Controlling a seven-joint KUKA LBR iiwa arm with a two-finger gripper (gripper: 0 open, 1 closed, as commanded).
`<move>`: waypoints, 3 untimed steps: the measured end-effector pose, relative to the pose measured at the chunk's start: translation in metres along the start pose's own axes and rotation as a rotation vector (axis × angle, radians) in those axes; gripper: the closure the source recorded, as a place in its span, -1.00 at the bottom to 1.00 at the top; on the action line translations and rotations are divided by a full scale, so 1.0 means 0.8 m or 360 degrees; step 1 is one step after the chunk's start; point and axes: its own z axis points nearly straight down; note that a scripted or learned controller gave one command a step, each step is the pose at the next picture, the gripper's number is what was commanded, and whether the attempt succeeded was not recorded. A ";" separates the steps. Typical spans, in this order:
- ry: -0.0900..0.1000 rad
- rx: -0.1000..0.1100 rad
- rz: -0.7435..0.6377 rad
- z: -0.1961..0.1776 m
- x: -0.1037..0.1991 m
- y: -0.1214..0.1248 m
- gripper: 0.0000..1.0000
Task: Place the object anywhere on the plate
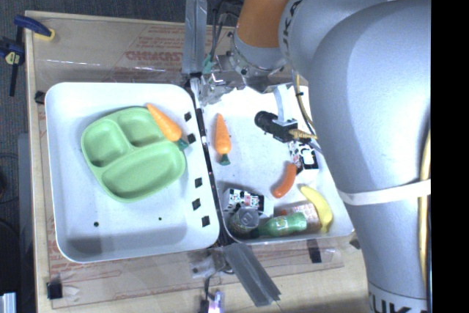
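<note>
While the carrot rests on the plate, the claw hangs nearby

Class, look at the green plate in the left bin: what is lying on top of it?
One carrot lies across the plate's upper right rim. The plate's three compartments hold nothing else. Whatever sits beneath the plate is covered.

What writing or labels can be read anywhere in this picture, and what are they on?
"KUKA", partly cut off: on the grey arm, along the orange band and again at the bottom edge.
Reddish print on the bench board: too faint to read.
Labels on the green bottle and small black-and-white packet: too small to read.
</note>
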 end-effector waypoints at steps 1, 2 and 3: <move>0.0000 -0.0003 -0.0301 -0.048 0.042 0.005 1.00; 0.0001 -0.0001 -0.0355 -0.075 0.118 0.016 1.00; 0.0001 0.0003 -0.0760 -0.053 0.182 0.025 1.00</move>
